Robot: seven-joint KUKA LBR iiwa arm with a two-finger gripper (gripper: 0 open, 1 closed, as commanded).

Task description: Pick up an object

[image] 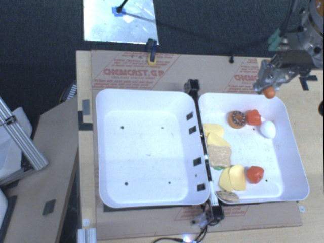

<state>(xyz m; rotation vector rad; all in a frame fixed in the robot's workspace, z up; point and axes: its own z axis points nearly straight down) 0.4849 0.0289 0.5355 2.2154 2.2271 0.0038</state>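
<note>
Hand [269, 87] hovering above the right bin's [293, 151] far corner, fingers closing around a small orange ball [269, 91], doughnut [236, 119], egg [267, 129] and cheese slices [213, 130] lying in that bin below.

Grey metal tool [268, 83] – dark cables above, teal fitting near wrist.

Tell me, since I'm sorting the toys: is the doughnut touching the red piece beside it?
Touching. The camera view shows the doughnut and the red piece edge to edge in the right bin, with no white showing between them.
</note>
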